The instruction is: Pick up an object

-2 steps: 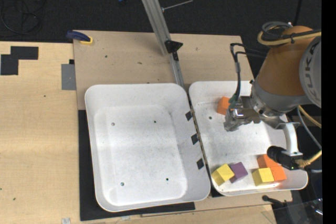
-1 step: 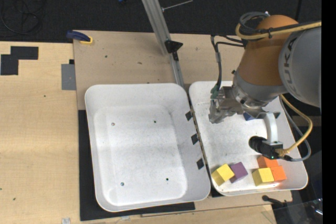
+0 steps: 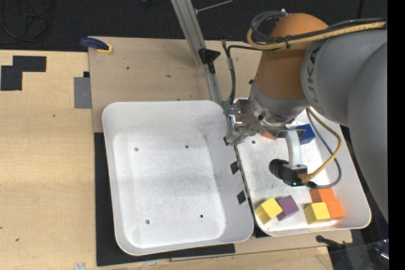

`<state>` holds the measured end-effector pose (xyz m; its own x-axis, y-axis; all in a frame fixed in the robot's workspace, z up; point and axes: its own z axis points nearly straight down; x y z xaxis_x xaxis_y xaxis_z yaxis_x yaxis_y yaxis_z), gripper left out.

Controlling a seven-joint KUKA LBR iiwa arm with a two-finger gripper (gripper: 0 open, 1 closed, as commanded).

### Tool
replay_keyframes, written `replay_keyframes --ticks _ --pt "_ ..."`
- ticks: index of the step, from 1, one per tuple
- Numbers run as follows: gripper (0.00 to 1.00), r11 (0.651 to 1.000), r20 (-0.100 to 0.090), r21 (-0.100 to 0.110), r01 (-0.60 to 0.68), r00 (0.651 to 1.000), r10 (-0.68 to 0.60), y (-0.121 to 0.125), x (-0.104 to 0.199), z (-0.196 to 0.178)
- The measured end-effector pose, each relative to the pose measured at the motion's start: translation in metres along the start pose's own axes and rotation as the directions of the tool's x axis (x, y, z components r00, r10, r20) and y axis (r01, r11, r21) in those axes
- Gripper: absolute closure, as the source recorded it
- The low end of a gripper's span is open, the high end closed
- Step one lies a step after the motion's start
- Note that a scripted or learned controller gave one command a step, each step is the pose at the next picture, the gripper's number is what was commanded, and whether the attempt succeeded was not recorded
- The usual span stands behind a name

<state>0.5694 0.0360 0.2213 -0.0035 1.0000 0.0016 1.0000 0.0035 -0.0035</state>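
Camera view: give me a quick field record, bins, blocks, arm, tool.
left bin: white, shallow
right bin: white, holds blocks
blocks, near edge: yellow block, purple block, second yellow block, orange block
blue object: partly hidden behind arm
arm: over right bin's far end
tool: fingers hidden, state unclear

The wooden bench (image 3: 44,155) bears two white bins — left (image 3: 126,117), right (image 3: 361,215).
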Motion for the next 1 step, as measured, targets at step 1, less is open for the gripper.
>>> replay_keyframes --ticks 1 --pt "1.0 1.0 0.0 -0.001 0.0 1.0 0.0 0.0167 0.0502 0.008"
